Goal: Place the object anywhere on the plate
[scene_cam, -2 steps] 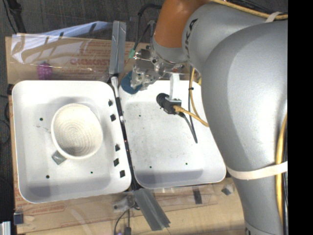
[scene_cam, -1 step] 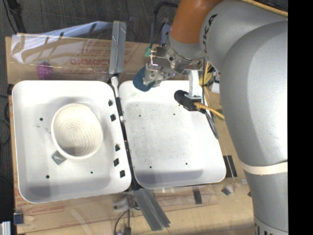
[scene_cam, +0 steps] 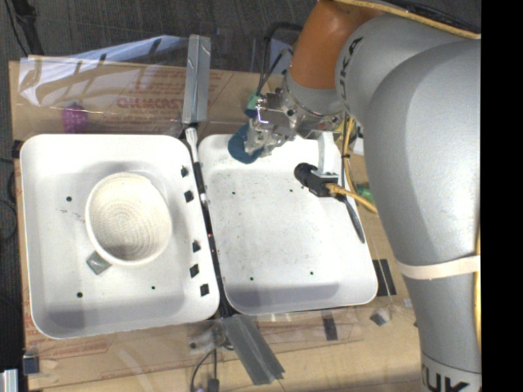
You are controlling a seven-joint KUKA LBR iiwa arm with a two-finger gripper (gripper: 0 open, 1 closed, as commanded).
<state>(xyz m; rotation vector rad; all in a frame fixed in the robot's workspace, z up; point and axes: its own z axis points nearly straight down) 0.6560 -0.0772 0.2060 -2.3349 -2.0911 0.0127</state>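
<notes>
In right bin [scene_cam: 286, 243]: gripper [scene_cam: 260, 137] over rounded blue object [scene_cam: 241, 148]; ribbed round plate [scene_cam: 128, 217] left.

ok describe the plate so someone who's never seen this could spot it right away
Look at the two white bins side by side and take the left bin. The plate sits near its middle: round, cream-white, with fine ridged rings spiralling in its centre. A small grey piece lies against its lower left rim, but the plate is far bigger and is the only round thing in that bin.
</notes>
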